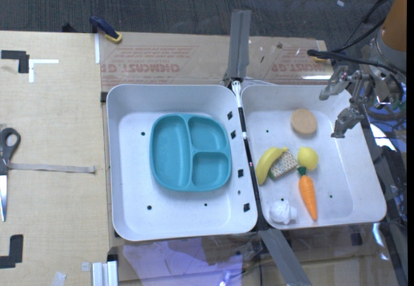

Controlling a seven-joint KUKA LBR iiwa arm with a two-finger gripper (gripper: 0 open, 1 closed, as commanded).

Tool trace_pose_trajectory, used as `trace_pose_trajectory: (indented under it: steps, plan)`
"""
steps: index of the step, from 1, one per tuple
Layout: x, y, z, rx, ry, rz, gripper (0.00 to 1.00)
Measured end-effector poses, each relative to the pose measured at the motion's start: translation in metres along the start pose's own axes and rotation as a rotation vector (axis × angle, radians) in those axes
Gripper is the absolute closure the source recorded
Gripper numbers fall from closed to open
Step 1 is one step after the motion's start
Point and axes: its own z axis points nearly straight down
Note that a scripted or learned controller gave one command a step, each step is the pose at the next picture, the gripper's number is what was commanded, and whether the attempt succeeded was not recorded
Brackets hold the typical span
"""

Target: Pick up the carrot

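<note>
Toward the lower right of the frame, the carrot (308, 197) is lying in the right bin (362, 197), long axis near vertical, green end uppermost. Up and right, well apart, the gripper (343, 107) is hovering, released, grasping nothing.

two white bins (123, 213), one teal plate (191, 152), one carrot (308, 196), one banana (268, 162), one lemon (308, 158)

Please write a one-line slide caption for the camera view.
Gripper open above right bin; carrot lies untouched near lemon.
</note>
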Motion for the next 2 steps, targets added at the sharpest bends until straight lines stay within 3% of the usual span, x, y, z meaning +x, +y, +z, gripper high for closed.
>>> trace_pose_trajectory:
  steps: [1, 2]
  plan:
    - [0.076, 0.015, 0.113, 0.000, 0.002, 0.042, 0.00]
    - [0.104, 0.027, 0.196, 0.000, 0.000, 0.014, 0.00]
